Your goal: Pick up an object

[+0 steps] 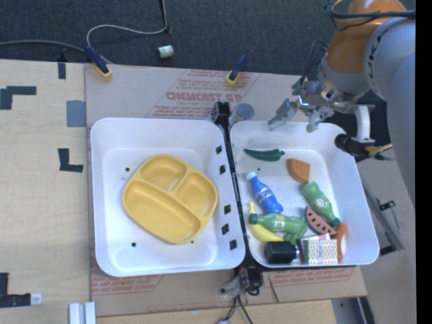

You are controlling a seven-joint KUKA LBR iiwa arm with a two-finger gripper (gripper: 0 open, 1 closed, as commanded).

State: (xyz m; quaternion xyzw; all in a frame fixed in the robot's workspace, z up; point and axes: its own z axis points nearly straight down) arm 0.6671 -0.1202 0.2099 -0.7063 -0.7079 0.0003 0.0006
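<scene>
My gripper (297, 119) hangs open above the back edge of the right bin (351, 174), with nothing between its fingers. Below it in that bin lie a dark green pepper (264, 154), an orange-brown wedge (299, 170), and a blue bottle (264, 193). Nearer the front lie two green bottles (321, 204) (280, 223), a banana (264, 233), a watermelon slice (318, 223), a black block (280, 252) and a small printed box (319, 250). The pepper lies closest to the gripper, slightly to its left and nearer the front.
The left bin (108, 181) holds a yellow divided plate (170, 198). A black clip divider (226, 174) joins the two bins. Cardboard (196, 93) lies under the bins, with blue-and-yellow clamps (98, 61) (236, 69) at its back edge. The arm's bulk fills the upper right.
</scene>
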